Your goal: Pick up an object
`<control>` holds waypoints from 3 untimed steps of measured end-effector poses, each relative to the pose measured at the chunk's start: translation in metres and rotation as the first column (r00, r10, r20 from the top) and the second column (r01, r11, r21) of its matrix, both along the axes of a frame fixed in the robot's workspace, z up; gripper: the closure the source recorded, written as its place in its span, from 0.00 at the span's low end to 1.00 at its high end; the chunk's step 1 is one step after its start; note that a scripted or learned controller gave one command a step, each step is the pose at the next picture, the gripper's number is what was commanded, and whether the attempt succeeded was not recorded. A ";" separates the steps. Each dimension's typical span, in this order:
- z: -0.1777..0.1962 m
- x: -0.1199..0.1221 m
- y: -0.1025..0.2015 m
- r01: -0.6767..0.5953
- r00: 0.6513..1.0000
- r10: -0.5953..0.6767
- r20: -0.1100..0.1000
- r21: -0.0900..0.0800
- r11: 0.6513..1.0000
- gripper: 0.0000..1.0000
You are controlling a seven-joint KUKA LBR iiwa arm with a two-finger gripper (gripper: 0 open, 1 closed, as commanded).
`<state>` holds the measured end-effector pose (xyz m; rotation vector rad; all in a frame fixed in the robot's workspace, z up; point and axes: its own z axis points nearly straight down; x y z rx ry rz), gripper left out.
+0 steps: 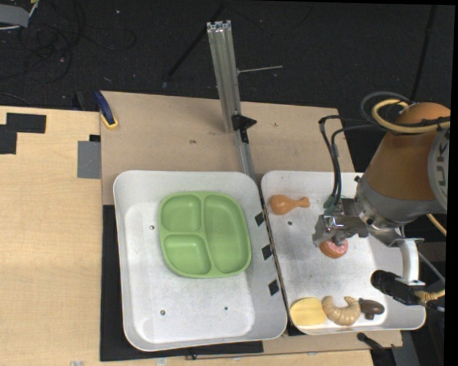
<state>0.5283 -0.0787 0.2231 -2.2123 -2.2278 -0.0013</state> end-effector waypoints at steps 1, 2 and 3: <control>-0.011 0.013 0.053 0.001 1.000 -0.001 -0.002 0.000 1.000 1.00; 0.001 0.025 0.107 0.001 1.000 -0.001 -0.001 0.000 1.000 1.00; -0.010 0.040 0.157 0.002 1.000 -0.002 -0.002 -0.002 1.000 1.00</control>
